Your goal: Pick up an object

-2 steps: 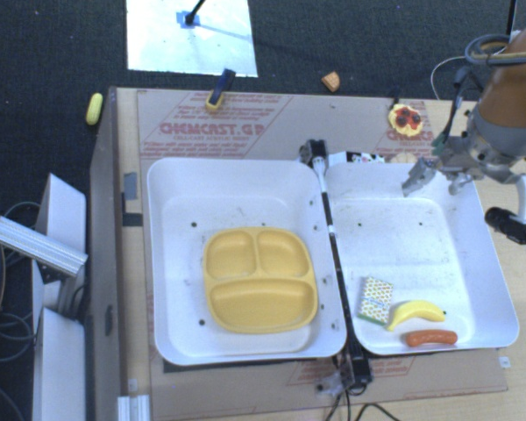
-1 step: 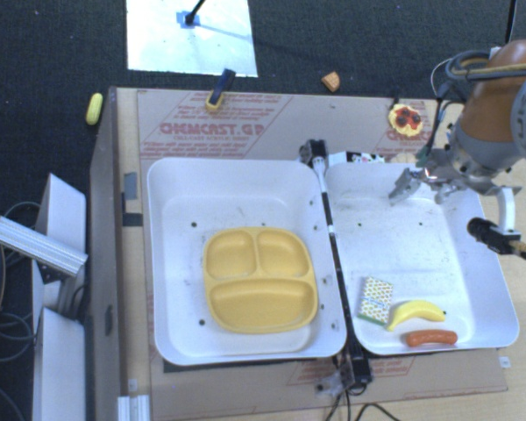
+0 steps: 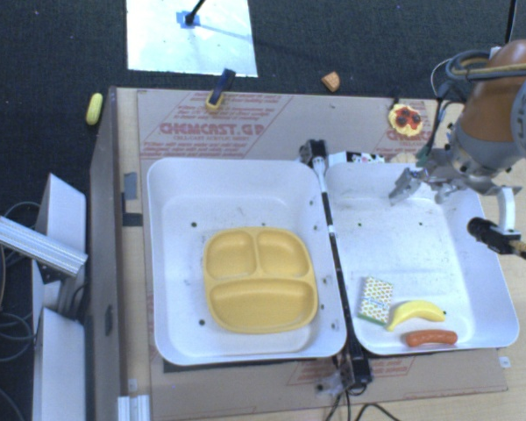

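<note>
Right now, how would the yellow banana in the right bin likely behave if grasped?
The banana looks like smooth toy plastic, so probably light, stiff, perhaps slippery. Its curved shape may pivot or roll when nudged. It lies close to the sausage, which might shift too.

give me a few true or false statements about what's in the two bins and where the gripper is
1. The yellow divided plate lies in the left bin. True.
2. The banana lies in the left bin. False: it lies in the right bin, near its front edge.
3. The gripper is over the far part of the right bin. True.
4. The gripper holds the banana. False: the banana lies on the bin floor, apart from the gripper.
5. The sausage lies just in front of the banana. True.
6. The patterned card rests on the plate. False: it lies in the right bin, beside the banana.
</note>
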